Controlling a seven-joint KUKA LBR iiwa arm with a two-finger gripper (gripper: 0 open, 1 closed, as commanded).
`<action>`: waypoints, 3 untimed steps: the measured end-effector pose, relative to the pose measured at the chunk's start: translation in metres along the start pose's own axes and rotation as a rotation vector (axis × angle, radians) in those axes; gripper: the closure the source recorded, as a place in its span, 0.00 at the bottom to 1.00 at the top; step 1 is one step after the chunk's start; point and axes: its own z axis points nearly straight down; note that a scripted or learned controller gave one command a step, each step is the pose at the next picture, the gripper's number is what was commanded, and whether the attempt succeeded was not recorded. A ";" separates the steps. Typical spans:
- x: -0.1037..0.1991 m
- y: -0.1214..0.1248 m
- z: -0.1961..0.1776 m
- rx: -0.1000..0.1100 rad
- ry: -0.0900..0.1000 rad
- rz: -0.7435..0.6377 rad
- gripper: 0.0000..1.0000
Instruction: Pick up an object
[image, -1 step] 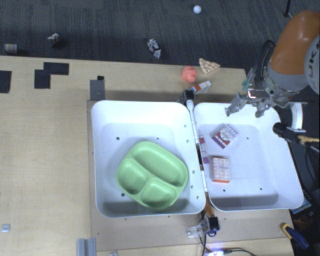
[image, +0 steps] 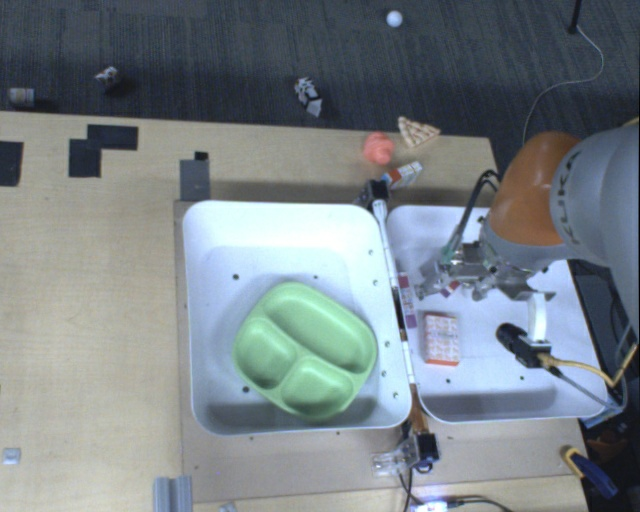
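A green divided plate (image: 304, 347) lies in the left bin (image: 210, 250), tilted a little toward the front. In the right bin (image: 560, 400) a small pink-and-white patterned packet (image: 441, 337) lies flat near the dividing wall. My gripper (image: 462, 281) hangs low over the right bin's back half, just behind and to the right of the packet. The grey arm with its orange band (image: 530, 200) comes in from the right above it. I see nothing held between the fingers.
On the bench behind the bins lie a pink ball (image: 378, 148), a wedge-shaped toy slice (image: 417, 131) and a small tube (image: 402, 176). Dark floor beyond the bench holds small scattered items. A strip of markers runs along the wall between the bins (image: 400, 300).
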 end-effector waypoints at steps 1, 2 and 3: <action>0.001 0.001 -0.011 -0.004 0.000 -0.001 1.00; -0.067 0.081 0.006 -0.016 -0.003 -0.004 1.00; -0.114 -0.023 -0.173 -0.004 -0.003 0.000 1.00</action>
